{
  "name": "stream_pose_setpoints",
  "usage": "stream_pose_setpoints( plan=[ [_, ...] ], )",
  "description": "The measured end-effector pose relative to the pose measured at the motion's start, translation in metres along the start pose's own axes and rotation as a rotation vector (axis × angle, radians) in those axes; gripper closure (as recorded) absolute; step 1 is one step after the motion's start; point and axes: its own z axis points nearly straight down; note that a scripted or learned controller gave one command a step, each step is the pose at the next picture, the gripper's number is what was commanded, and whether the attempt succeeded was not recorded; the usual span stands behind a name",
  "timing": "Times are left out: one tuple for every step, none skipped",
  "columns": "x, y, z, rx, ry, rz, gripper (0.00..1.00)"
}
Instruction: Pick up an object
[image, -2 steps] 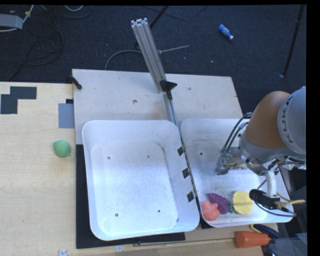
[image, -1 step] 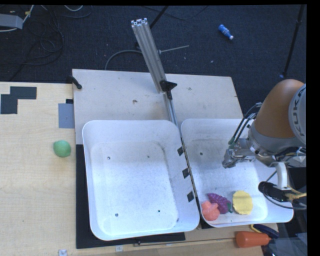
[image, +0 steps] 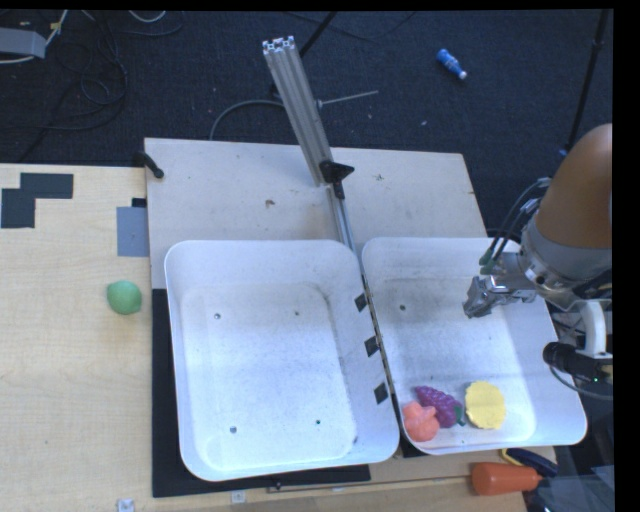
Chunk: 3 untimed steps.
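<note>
Three small objects lie together at the near edge of the right bin (image: 440, 270): an orange-red lump (image: 420, 421), a purple piece (image: 437, 400) and a yellow round piece (image: 485, 405). My gripper (image: 481, 299) hangs over the right bin's right-hand part, well above and behind those objects, with nothing seen between its fingers. The arm's orange band (image: 590, 185) and grey wrist reach in from the right.
The left bin (image: 265, 360) sits beside the right one, joined by black clips. A metal rail (image: 305, 110) runs back from between the bins. A green ball (image: 124, 297) rests on the wooden bench at left. An orange tool (image: 505, 477) lies below the right bin.
</note>
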Motion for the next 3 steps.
stream_pose_setpoints(
  plan=[
    [0.000,0.000,0.001,0.005,0.001,0.000,1.00],
    [0.057,0.017,0.002,0.005,0.002,-0.004,1.00],
    [0.106,0.038,0.009,0.005,0.002,-0.004,1.00]
  ],
)
